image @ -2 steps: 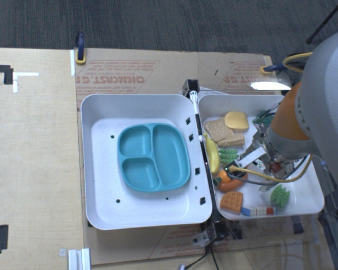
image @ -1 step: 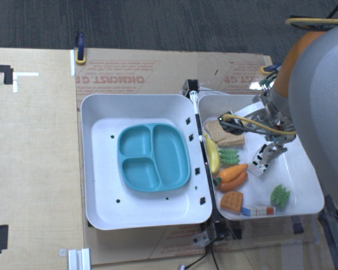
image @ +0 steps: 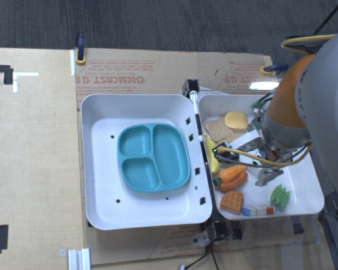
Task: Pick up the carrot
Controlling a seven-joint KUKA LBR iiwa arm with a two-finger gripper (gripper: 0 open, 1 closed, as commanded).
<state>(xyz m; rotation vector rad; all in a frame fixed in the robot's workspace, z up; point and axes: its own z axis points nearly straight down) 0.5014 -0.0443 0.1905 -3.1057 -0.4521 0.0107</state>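
A robotics lab bench: white bins (image: 101, 201) on clamped cardboard sheeting (image: 118, 75), wooden tabletop (image: 34, 151), grey carpet (image: 158, 16) beyond.

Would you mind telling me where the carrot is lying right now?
In the camera view, the carrot lies in the right bin near its left wall, between the banana and the waffle.
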